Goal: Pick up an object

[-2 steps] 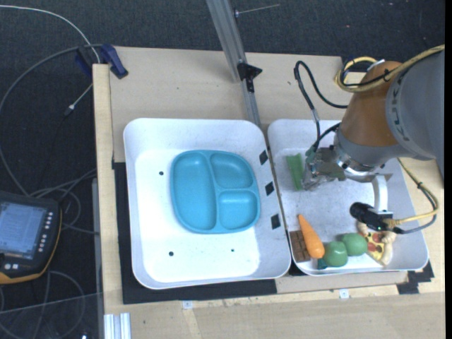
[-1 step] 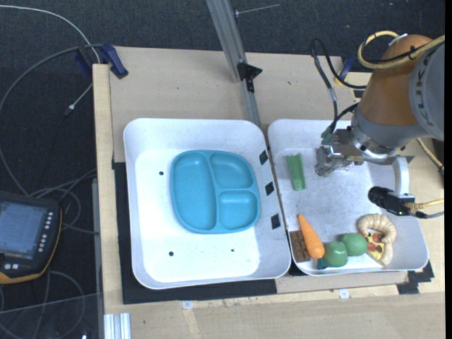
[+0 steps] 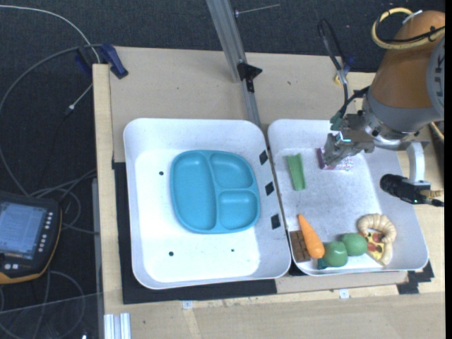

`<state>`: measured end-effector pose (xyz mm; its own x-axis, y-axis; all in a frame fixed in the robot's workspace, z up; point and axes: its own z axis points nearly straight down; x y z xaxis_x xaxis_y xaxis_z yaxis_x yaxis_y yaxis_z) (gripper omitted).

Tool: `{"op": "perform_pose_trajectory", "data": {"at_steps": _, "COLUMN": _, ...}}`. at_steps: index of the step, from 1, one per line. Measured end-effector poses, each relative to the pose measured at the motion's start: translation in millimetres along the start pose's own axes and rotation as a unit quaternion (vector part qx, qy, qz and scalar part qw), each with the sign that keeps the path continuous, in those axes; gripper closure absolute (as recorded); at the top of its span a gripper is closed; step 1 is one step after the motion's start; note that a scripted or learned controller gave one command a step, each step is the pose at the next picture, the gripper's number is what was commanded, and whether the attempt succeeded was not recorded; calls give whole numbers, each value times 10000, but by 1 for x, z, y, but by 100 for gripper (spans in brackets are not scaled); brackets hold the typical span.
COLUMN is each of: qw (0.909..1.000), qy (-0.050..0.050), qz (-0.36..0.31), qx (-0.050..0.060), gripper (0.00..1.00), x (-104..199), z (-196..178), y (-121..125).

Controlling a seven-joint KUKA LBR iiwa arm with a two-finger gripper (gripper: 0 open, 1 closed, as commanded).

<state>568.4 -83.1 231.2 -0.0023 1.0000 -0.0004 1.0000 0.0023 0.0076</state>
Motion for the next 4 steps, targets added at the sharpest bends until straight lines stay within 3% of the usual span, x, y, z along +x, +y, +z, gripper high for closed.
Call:
{"op": "perform_pose_trajectory", "data": {"at_steps": 1, "qw": 10000, "qy": -2, "qz": 2, "qx": 3, "gripper": 100, "x": 0, "z": -48, "y": 2}}
{"op": "perform_pose_trajectory", "data": {"at_steps": 3, "qw": 10000, "qy": 16, "qz": -18, "qx": 60, "gripper": 100, "x": 100, "z": -11, "y": 25}}
{"op": "perform_pose_trajectory", "data": {"at_steps": 4, "qw": 10000, "qy": 11, "qz": -19, "qx": 32, "gripper": 100, "x": 153, "z": -1, "y": 41}}
